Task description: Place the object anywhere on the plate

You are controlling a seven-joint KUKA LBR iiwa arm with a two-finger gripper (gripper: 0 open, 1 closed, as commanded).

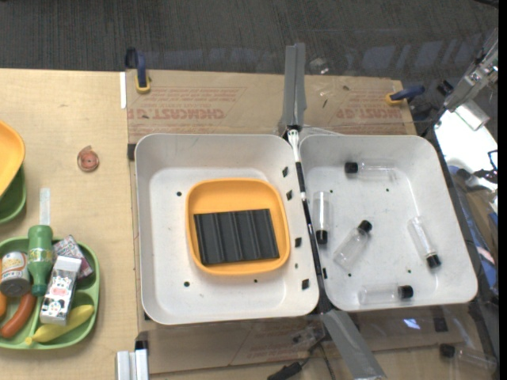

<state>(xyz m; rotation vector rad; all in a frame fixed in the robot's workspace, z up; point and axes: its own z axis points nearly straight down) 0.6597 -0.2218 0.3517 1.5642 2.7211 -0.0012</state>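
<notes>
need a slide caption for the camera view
Yellow plate with a dark ridged insert in the left bin; five clear black-capped vials scattered in the right bin.

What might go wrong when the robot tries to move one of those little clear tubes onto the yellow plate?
The vials are clear on a white bin, so they look hard to spot and may roll or slip from the jaws. One vial lies close to the bin's left wall, leaving little room. The yellow plate holds a ridged dark insert, where a dropped vial might bounce or roll.
</notes>
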